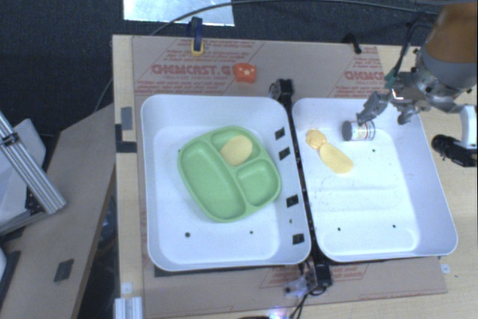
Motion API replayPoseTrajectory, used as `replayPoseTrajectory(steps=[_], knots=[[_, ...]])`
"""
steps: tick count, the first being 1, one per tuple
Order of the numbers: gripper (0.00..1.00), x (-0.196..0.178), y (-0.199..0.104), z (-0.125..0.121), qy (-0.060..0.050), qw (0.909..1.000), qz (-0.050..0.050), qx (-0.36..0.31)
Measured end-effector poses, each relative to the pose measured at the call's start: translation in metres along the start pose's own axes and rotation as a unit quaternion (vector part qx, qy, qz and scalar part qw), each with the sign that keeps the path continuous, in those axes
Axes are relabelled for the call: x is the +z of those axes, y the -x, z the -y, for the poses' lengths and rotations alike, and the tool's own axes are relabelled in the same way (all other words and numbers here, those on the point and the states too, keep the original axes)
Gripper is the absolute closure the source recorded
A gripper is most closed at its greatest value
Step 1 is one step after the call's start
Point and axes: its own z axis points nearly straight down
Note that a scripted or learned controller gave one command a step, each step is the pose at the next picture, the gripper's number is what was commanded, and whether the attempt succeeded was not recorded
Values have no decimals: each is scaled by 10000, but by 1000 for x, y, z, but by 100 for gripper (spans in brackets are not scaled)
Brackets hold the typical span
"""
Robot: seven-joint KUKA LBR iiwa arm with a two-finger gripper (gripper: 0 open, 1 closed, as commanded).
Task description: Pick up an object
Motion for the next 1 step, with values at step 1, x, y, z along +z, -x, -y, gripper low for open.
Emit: replayPoseTrajectory(steps=[1], knots=[[0,-6,0,-2,54,10000,8,-11]])
